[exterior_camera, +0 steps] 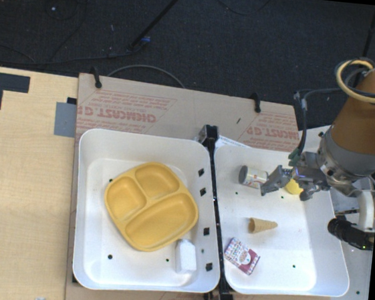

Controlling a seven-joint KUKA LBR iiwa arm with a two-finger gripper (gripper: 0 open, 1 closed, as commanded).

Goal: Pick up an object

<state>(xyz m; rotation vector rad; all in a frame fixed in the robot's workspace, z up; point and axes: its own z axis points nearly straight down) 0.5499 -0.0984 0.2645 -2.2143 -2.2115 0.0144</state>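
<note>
- The grey arm with its orange band comes in at the right of the frame and hangs over the upper right part of the right bin.
- Its pincer sits low over that bin with the two dark fingers spread apart; a small yellow object shows between them, but I cannot tell whether they touch it.
- Just left of the pincer a small grey-capped bottle lies on its side near the bin's upper left.
- Below that, near the middle of the right bin, lies a tan cone, its point toward the left.
- Lower still, toward the bin's lower left, lies a small pink and white packet.
- The left bin holds a yellow divided plate with three compartments at its middle.
- A small white bottle lies just beside the plate's lower right edge.
- Both bins rest on a cardboard sheet on the wooden surface.
</note>
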